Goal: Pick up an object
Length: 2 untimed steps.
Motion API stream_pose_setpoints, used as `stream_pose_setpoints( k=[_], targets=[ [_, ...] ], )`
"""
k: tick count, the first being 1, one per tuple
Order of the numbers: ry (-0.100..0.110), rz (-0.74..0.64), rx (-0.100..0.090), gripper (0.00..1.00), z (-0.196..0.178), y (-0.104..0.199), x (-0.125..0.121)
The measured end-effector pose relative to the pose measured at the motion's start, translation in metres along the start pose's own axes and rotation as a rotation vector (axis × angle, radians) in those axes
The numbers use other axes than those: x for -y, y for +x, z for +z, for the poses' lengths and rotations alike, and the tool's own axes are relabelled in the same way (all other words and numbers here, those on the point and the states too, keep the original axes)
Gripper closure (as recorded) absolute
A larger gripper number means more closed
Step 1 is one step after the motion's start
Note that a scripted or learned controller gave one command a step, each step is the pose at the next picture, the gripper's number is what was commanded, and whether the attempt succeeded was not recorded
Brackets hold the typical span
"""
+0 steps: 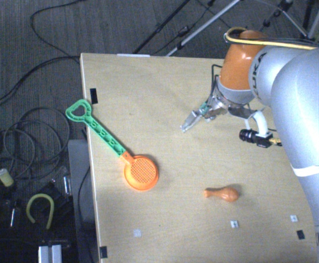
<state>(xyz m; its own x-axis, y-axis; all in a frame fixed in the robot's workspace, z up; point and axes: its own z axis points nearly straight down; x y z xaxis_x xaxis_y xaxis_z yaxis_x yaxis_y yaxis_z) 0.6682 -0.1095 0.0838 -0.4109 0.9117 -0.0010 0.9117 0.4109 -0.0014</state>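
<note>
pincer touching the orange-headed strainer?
Apart. The camera view shows bare board between the pincer and the green-handled strainer, which lies well to the lower left.

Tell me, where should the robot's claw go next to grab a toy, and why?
Probably toward the near edge, to hover over the small orange pear-shaped toy. The gripper hangs above bare board with nothing between its fingers, and that toy looks like the closest thing to it. The green-handled orange strainer lies farther off to the left.
</note>
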Motion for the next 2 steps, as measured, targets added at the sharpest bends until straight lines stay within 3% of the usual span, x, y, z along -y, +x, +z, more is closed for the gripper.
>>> stream_pose_setpoints(
  k=[1,2],
  targets=[
    [-0.002,0.000,0.000,1.00,-0.0094,0.0008,-0.0008],
    [-0.002,0.000,-0.001,0.00,-0.0093,0.0008,-0.0007]
  ],
)
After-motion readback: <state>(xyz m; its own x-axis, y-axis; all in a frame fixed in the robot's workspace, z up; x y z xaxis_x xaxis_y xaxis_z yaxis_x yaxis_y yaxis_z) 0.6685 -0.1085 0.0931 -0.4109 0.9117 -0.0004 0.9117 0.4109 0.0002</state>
